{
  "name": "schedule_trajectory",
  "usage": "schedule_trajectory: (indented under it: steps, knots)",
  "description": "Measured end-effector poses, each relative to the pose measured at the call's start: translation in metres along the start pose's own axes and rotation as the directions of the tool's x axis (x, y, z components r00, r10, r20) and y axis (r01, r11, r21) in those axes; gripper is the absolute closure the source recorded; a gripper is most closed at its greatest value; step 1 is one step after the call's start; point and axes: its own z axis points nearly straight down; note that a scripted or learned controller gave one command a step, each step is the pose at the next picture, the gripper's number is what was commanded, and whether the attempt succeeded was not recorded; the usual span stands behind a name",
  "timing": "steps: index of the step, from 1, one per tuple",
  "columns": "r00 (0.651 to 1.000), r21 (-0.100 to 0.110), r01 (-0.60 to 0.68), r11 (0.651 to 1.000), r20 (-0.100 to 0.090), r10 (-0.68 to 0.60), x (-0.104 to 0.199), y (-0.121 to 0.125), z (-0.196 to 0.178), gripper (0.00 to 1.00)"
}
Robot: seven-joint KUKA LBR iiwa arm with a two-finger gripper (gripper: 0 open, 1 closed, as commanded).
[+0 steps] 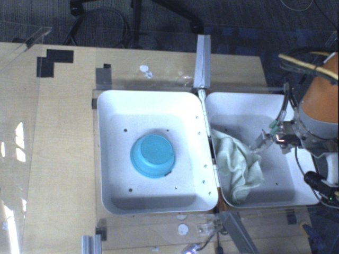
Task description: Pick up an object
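Observation:
A blue bowl [153, 155] lies upside down near the middle of the left bin [114, 112]. A crumpled pale cloth [237, 165] lies in the right bin [238, 110], against its left wall and reaching toward the front. My gripper [263, 141] hangs low over the right bin, just at the cloth's upper right edge. The arm's orange band [320, 97] shows at the right border.
A metal rail [203, 62] runs back from the seam between the two bins. Cables [312, 181] hang beside the arm at the right bin's outer edge. The wooden bench [47, 157] stretches to the left.

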Motion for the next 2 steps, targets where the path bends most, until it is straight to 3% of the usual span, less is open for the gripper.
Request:
schedule_trajectory:
  steps: [1, 2]
  knots:
    - [0.984, 0.0, 0.179, 0.984, 0.0, -0.179, -0.004, -0.004, 0.116, 0.0]
    - [0.953, -0.014, 0.304, 0.953, 0.006, -0.304, 0.012, 0.082, 0.146, 0.0]
